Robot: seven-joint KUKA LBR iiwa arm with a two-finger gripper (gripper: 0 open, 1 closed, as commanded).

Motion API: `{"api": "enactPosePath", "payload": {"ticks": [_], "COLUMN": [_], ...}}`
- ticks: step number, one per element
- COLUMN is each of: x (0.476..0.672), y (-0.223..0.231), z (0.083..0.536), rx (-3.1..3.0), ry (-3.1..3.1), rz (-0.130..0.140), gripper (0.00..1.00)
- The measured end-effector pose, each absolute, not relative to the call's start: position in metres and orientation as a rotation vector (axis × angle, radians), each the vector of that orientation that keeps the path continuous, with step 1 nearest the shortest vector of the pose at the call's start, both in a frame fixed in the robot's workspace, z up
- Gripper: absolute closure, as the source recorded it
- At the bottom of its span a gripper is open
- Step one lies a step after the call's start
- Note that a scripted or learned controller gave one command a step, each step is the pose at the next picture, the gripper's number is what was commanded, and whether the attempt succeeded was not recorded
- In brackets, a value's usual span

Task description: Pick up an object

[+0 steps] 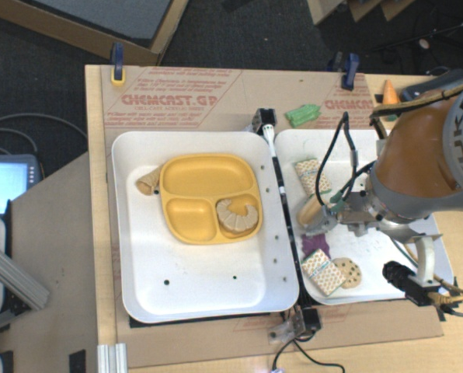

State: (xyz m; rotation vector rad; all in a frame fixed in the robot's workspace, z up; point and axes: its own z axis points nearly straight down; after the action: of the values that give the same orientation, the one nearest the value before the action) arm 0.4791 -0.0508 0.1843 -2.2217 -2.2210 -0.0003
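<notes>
Nearest the camera in the right white bin lie a patterned square sachet and a speckled round biscuit, with a purple scrap just behind. Above them the gripper hovers low over a tan wooden piece; how it stands cannot be told. The crowding could make a grab clip a neighbour or slide off. The left bin holds a yellow divided plastic plate. Behind, the board reads "CHEMCAST GP".
</notes>
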Motion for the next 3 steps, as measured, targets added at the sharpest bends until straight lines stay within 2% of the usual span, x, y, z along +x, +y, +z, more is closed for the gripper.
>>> {"api": "enactPosePath", "payload": {"ticks": [1, 2, 3], "x": [0.480, 0.479, 0.480], "y": [-0.051, -0.051, -0.051], "z": [0.195, 0.194, 0.204], "rx": [-2.223, -2.224, -2.225], "ry": [-2.224, -2.222, -2.224], "rz": [-0.003, -0.002, -0.004], "gripper": [1.00, 0.00, 1.00]}}
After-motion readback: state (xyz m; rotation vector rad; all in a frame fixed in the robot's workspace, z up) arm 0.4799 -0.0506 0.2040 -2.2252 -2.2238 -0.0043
